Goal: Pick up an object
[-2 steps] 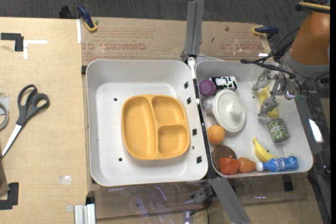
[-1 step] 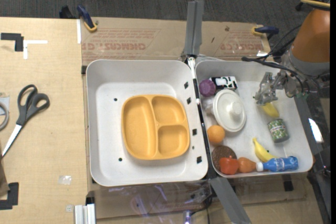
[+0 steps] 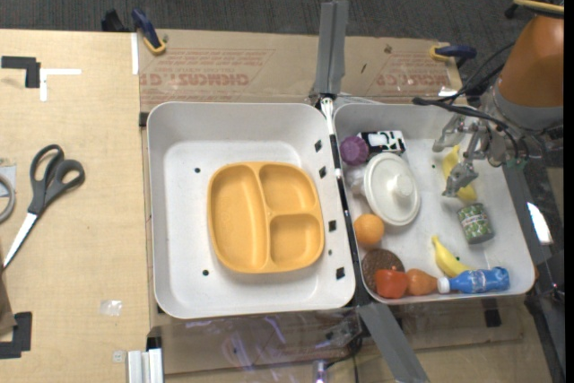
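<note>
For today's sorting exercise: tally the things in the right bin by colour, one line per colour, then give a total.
Orange: 2, the ball and the carrot
Yellow: 2, the banana and the piece by the tool
White: 1, the bowl
Purple: 1, the ball
Green: 1, the can
Red: 1, the tomato
Brown: 1, the disc
Blue: 1, the bottle
Black-and-white: 1, the box
Total: 11

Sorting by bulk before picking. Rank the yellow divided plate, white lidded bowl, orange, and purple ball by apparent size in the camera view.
1. yellow divided plate, by far the largest
2. white lidded bowl
3. orange
4. purple ball

The orange and purple ball look close in size; the bowl partly hides both, so their order is unsure.
</note>
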You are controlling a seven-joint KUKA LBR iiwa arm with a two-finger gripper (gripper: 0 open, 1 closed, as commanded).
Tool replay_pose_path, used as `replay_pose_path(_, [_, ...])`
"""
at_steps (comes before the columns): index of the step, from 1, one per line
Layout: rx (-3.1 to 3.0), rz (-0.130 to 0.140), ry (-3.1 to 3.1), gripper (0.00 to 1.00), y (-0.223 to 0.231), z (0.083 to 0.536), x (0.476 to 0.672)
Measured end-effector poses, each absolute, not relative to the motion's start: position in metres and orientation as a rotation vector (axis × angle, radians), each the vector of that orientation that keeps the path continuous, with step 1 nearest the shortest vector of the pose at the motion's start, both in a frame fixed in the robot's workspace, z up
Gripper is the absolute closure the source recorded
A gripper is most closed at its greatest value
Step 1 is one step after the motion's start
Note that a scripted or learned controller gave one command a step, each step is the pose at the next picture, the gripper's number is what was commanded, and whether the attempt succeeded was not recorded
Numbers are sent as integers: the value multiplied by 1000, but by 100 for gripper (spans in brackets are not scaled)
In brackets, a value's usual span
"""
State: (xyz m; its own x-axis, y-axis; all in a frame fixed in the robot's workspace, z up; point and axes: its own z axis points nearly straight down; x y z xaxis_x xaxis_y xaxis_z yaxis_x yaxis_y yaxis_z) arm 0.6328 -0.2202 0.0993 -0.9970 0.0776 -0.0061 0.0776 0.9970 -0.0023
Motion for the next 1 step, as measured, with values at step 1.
replay_pose_path(1, [121,-6,3130,100,-220,108,634])
